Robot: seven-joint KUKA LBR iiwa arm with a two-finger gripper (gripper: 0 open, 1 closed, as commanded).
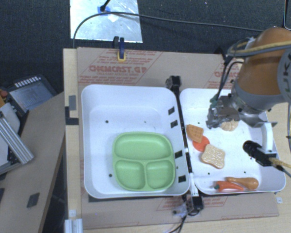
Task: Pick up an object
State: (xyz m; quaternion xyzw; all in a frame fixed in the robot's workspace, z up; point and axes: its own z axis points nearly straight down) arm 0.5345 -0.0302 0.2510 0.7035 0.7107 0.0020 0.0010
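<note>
Grey-and-orange arm (pixel 264 67) in from the right of the view, bent low over the right bin (pixel 199 103); gripper (pixel 216 116) down in the far half of that bin, close above the white floor; too dark and foreshortened from this angle to tell whether spread or pressed together, so no hold on anything to be confirmed; beige lump (pixel 229 125) just beside the gripper, towards the right of the view, partly hidden under the wrist, possibly touching the tool, though contact not clear enough to state; nearer the camera and towards the bin's left wall, an orange waffle piece (pixel 195 131) lying flat, with a red-orange piece (pixel 202 144) touching its near edge; toast slice (pixel 213 156) just beside that red-orange piece, flat on the floor, well apart from the gripper; along the near wall, a carrot (pixel 225 186) and an orange gourd-shaped toy (pixel 245 182) lying side by side, touching; left bin (pixel 126 106) with a green divided plate (pixel 143 160) in its near half, three compartments, one long and two small, set level; brown printed sheet (pixel 136 67) beneath both bins, with a yellow clamp (pixel 121 52) on its far edge.
</note>
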